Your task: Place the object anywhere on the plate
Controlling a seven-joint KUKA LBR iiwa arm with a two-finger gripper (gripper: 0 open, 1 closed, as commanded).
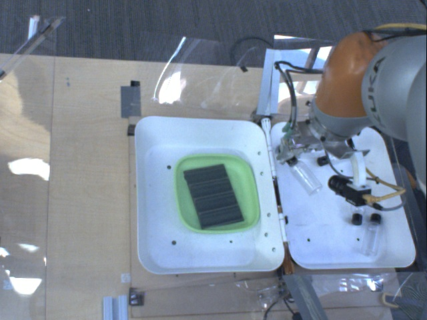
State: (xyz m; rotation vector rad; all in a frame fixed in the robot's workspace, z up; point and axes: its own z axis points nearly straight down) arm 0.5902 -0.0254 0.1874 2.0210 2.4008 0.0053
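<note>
On the green plate (pixel 248 193), inside the left white bin (pixel 155 179), lay the object (pixel 212 195): a flat, dark grey rectangular block with ridged lines across its top, set at a slight tilt and well within the plate's rim. Over the right bin (pixel 400 245) hung the arm (pixel 373 79), its end effector (pixel 293 149) low near the bin's left wall; its state could not be told.
</note>
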